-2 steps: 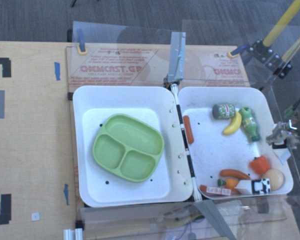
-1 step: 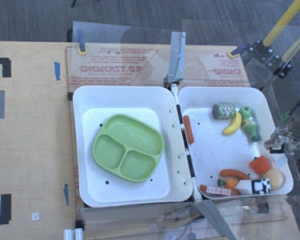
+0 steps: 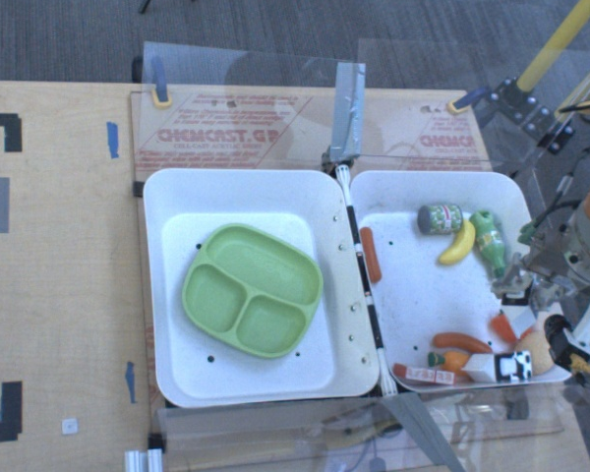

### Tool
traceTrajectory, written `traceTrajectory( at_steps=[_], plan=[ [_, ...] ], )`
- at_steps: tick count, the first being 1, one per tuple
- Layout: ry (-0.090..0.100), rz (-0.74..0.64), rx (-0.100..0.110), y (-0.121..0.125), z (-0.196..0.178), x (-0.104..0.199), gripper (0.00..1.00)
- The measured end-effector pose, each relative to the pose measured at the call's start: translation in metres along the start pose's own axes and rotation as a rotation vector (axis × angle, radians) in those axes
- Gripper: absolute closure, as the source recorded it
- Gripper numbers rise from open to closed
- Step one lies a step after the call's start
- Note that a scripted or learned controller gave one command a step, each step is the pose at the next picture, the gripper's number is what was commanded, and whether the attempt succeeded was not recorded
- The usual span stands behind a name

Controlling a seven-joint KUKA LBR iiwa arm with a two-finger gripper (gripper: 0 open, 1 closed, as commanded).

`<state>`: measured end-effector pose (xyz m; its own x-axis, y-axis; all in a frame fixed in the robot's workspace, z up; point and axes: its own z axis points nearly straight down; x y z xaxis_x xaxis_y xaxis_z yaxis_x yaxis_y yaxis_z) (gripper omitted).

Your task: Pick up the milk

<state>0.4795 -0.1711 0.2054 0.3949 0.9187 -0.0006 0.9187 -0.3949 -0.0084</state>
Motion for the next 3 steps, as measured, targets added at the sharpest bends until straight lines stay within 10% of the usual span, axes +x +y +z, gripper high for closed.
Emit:
traceTrajectory(
  at_steps=[3],
  plan=[
    [-0.001,-0.111,-0.005,0.016,0.016,-0.035,1.00]
  ],
)
